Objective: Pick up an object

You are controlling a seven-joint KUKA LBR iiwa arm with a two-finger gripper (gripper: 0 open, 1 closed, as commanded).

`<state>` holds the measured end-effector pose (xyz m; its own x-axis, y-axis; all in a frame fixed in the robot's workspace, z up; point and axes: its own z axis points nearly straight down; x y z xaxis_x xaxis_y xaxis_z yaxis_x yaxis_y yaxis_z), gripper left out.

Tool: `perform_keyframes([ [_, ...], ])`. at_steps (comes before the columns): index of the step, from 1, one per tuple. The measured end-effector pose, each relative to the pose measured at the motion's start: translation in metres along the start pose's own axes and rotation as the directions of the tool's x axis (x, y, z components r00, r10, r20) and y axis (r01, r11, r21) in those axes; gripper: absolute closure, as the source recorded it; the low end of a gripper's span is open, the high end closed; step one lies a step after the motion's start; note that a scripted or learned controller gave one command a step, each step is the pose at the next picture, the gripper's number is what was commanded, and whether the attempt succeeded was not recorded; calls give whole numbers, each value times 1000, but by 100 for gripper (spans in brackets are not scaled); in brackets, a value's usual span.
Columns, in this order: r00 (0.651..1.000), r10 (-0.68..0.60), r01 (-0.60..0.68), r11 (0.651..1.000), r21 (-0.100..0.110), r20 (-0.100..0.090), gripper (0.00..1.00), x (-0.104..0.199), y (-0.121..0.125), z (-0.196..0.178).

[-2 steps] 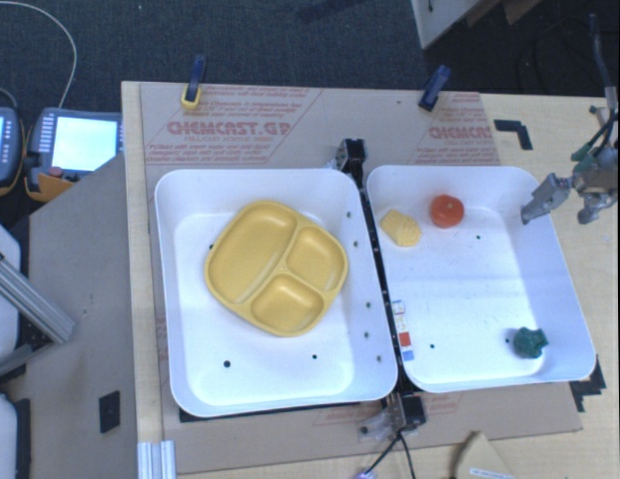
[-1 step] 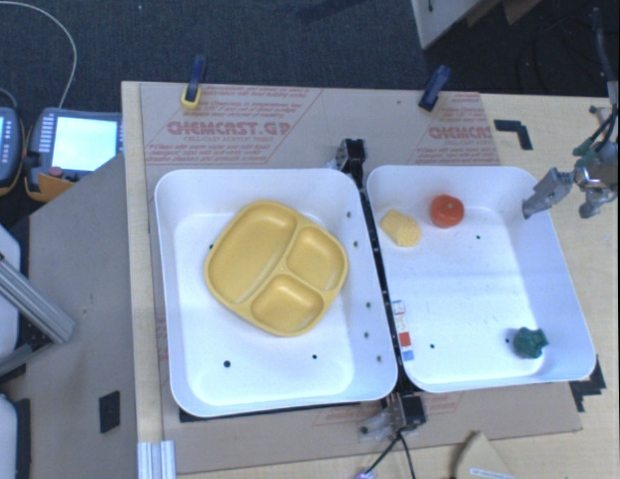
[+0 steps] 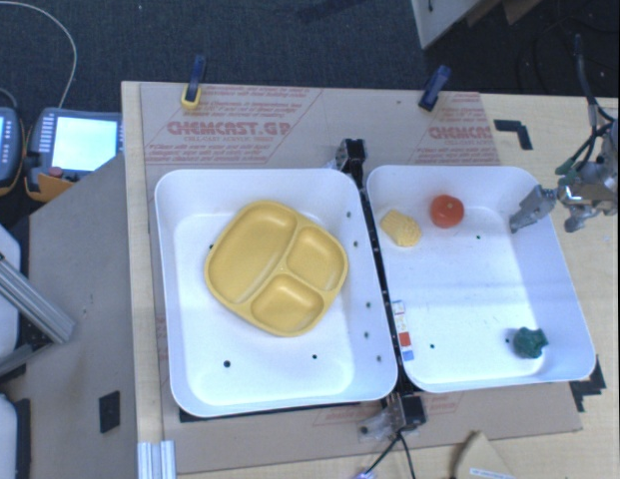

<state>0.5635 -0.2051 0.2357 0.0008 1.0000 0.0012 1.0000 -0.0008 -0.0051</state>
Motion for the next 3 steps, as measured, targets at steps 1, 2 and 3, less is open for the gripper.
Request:
perform_keyframes([
  [1,1000,1,-1,1000,0,-1,0,-5,-6,61],
  [2,1000,0,0,1000,-1,0,0,-5,-8,103],
  [3,1000,0,0,1000,-7,3,100,-6,-7,90],
])
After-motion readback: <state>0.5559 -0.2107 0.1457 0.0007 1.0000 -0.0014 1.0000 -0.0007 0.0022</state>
